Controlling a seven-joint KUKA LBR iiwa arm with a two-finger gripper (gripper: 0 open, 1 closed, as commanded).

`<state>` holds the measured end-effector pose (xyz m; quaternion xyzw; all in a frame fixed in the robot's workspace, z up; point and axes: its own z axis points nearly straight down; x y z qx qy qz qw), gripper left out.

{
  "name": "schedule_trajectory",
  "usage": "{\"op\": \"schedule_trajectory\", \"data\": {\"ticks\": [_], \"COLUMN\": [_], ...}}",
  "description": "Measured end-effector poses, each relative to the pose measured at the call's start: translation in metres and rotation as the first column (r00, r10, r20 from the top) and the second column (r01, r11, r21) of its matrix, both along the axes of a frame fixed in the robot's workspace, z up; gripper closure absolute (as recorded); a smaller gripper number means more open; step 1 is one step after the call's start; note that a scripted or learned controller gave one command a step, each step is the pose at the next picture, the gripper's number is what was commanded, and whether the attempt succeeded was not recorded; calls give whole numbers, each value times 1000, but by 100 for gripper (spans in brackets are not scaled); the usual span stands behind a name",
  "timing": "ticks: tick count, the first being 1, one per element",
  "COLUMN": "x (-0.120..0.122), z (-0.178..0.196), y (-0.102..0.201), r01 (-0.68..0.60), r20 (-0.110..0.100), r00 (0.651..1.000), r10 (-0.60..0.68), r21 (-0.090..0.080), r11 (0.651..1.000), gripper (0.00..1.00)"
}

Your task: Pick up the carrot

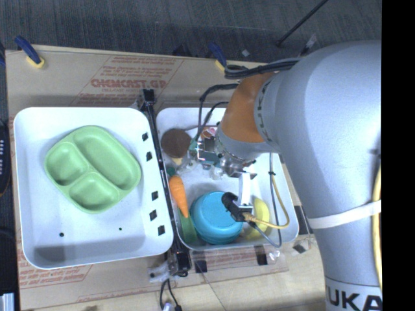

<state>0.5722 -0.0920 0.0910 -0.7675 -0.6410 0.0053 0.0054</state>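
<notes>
The small orange tapered plastic carrot (178, 195), lower centre, looks light, rigid, slick; mid-body suits grasping; gripper (224, 164) state cannot be told.

The right bin (170, 118) is crowded. The carrot (178, 195) lies along its left wall, with a blue bowl (215, 218) just beside it on the right and a brown round thing (175, 142) near its upper end. The arm (259, 118) covers the bin's middle. The left bin (39, 245) has open floor around the green tray (93, 168).
</notes>
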Motion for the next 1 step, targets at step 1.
{"op": "schedule_trajectory", "data": {"ticks": [1], "x": [0], "z": [9], "y": [1], "r01": [-8], "r20": [-7], "r00": [1000], "r10": [8], "r21": [2], "r11": [1000], "gripper": [100]}}
